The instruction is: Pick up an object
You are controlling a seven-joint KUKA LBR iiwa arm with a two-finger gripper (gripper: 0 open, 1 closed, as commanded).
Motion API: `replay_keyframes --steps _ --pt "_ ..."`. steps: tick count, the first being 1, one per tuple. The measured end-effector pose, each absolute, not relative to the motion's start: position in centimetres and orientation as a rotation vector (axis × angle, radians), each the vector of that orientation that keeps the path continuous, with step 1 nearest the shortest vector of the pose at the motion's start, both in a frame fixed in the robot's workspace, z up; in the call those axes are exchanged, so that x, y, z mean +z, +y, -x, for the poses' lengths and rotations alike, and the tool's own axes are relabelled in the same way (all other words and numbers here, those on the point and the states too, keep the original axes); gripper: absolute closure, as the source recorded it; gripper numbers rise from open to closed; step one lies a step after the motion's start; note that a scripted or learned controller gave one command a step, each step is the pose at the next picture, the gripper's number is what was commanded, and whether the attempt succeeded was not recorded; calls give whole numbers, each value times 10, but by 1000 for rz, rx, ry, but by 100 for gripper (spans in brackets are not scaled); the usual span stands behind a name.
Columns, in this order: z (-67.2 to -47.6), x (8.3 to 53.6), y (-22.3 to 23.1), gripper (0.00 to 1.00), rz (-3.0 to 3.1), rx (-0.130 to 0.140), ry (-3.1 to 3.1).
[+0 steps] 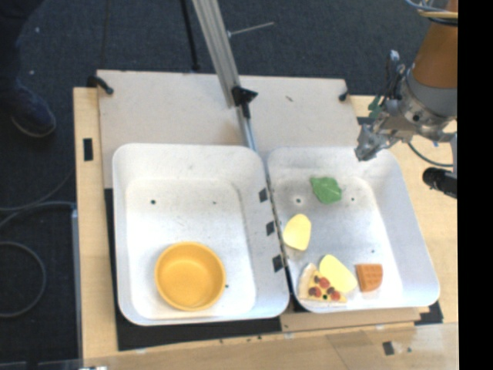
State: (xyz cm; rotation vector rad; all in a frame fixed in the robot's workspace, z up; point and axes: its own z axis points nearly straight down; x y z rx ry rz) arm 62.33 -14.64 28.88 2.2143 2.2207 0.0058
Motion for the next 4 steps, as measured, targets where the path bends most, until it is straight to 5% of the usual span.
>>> replay_keyframes --steps 4 --pt "-563 245 51 100 -2215 1 2229"
